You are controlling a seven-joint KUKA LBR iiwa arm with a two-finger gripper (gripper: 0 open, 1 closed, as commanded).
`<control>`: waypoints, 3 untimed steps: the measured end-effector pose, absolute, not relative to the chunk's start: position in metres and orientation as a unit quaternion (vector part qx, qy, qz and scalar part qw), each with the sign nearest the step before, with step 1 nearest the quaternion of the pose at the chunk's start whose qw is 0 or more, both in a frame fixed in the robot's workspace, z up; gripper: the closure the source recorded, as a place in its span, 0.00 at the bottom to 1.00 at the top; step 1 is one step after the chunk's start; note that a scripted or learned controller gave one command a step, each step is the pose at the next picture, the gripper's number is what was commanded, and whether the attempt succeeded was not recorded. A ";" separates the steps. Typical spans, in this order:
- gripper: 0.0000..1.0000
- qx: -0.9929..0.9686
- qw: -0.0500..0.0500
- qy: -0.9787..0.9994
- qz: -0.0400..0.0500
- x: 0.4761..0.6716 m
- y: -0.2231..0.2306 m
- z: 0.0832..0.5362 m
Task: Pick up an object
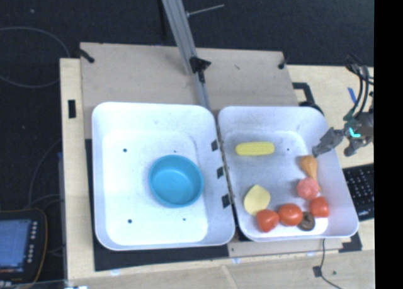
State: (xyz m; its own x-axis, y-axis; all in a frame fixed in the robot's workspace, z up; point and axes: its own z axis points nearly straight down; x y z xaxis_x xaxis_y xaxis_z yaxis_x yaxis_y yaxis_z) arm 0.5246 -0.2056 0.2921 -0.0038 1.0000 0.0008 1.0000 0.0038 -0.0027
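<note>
Orange carrot (pixel 309 166) partly hidden beneath blurred jaws (pixel 330 140).

Robot hand at the right edge of the scene

The hand (pixel 340 138) is small, dark grey and partly blurred, with one slim grey finger (pixel 325 141) slanting down to the left. A spot of teal light glows on its body, and thin dark cables, one of them blue, loop up behind it at the far right. Finer markings are too small to make out.
</note>
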 end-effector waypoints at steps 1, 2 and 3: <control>0.00 -0.706 -0.001 -0.709 -0.001 0.525 -0.206 0.295; 0.00 -0.707 0.001 -0.707 0.002 0.525 -0.218 0.238; 0.00 -0.707 0.001 -0.707 0.003 0.524 -0.218 0.173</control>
State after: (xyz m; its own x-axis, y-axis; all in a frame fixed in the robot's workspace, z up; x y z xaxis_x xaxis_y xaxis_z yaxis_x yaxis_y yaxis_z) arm 0.5244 -0.2180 0.1728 0.0004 1.0000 -0.0016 1.0000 -0.0004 -0.0055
